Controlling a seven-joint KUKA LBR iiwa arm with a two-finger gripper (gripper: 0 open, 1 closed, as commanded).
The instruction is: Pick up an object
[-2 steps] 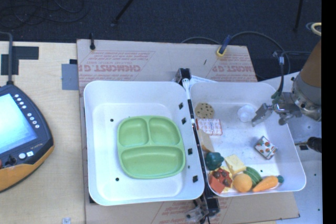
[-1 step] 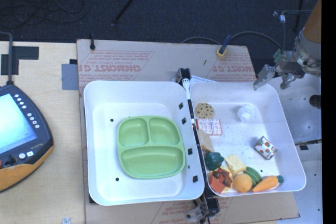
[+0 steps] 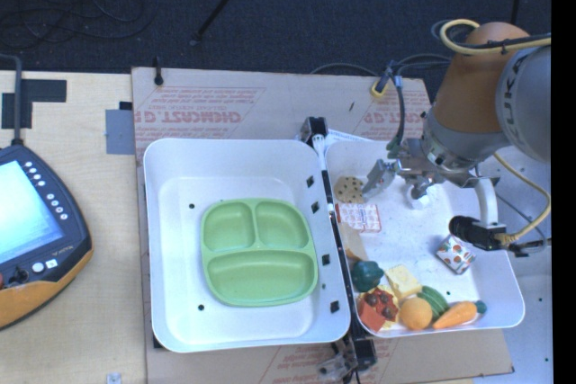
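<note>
The right bin [image 3: 504, 283] holds several small items. A round tan cookie [image 3: 348, 188] and a red-and-white packet [image 3: 359, 217] lie near its left wall. A small patterned block [image 3: 456, 254] sits at the right. Toy foods cluster at the front: a green piece [image 3: 365, 274], a yellow wedge [image 3: 403, 281], a red piece [image 3: 380, 306], an orange ball [image 3: 415, 313] and a carrot [image 3: 454, 315]. My gripper [image 3: 398, 184] hangs over the back of this bin, just right of the cookie. It is open, and only white bin floor shows between its fingers.
The left bin [image 3: 171, 193] holds a green divided plate [image 3: 258, 249]. A black divider [image 3: 326, 220] runs between the bins. A control pendant [image 3: 36, 229] lies on the bench at far left. Cables [image 3: 517, 234] hang by the arm at the right bin's edge.
</note>
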